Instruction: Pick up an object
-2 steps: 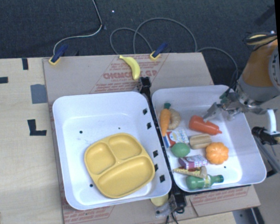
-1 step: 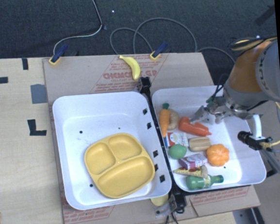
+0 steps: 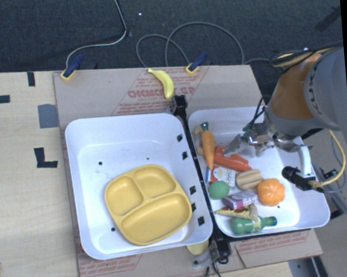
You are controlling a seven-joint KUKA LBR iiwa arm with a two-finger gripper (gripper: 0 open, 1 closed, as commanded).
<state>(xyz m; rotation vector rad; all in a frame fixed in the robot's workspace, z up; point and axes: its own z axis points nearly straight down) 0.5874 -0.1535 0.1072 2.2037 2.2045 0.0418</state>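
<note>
Where the wooden bench (image 3: 21, 196) meets dark carpet (image 3: 43, 25), a cardboard sheet (image 3: 121, 91) carries two white bins and a loose banana (image 3: 162, 81). Left bin (image 3: 83, 173): a yellow divided plate (image 3: 148, 202). Right bin (image 3: 310, 213): carrot (image 3: 207, 145), orange (image 3: 270, 191), green ball (image 3: 219, 190), green bottle (image 3: 253, 223). Above the carrot's side, the gripper (image 3: 252, 140) hangs with fingers apart, holding nothing.

Two bins side by side on a cardboard sheet (image 3: 228, 79), divided plate (image 3: 148, 203) in the left bin (image 3: 83, 143), toy foods crowding the right bin's (image 3: 309, 210) left half, gripper (image 3: 255, 140) seemingly just above them, banana (image 3: 162, 81) behind the bins.
</note>
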